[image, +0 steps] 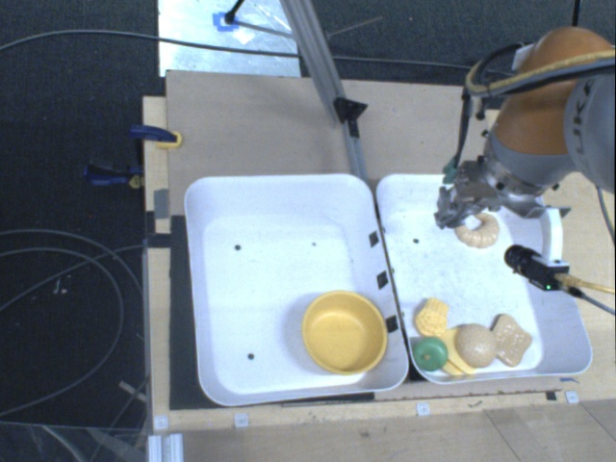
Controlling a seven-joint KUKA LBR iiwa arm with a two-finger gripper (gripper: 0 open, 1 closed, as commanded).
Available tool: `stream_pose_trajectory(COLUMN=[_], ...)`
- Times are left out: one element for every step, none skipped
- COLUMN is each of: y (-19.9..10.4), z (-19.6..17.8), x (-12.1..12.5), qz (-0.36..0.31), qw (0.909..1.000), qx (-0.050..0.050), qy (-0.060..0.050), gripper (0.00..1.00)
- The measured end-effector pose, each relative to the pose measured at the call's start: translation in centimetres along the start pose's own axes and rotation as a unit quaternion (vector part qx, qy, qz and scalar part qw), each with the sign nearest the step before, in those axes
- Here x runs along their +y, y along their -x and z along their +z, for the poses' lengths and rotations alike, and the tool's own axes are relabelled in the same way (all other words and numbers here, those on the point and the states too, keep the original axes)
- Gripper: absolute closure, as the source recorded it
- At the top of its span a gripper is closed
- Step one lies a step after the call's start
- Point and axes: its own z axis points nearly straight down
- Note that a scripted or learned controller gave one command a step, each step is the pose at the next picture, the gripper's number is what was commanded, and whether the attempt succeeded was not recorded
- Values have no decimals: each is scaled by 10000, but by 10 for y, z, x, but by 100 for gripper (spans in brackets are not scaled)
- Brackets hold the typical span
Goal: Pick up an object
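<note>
My gripper (460,207) hangs over the far part of the right bin (568,359), reaching in from the right. A pale beige ring-shaped toy (480,231) lies directly below and in front of it, partly covered by the gripper body; whether they touch is unclear. Near the front wall of the right bin lie a yellow waffle-like piece (432,316), a green round toy (430,354), a tan bread roll (474,344) and a tan biscuit (511,339). A yellow bowl (344,331) sits upright at the front right of the left bin (221,258).
The two bins meet along a raised middle wall (383,268). A grey slanted pole (318,46) crosses the back of the bench. Blue clamps (144,138) grip the bench's left edge, and cables lie on the dark floor at left.
</note>
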Motion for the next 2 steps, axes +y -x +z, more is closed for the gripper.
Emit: stream_pose_trajectory(y=[-54, -105], z=[5, 12], x=[21, 56], qz=[-7, -6], qw=[10000, 10000], qx=[3, 5], qy=[-1, 3], gripper=[100, 100])
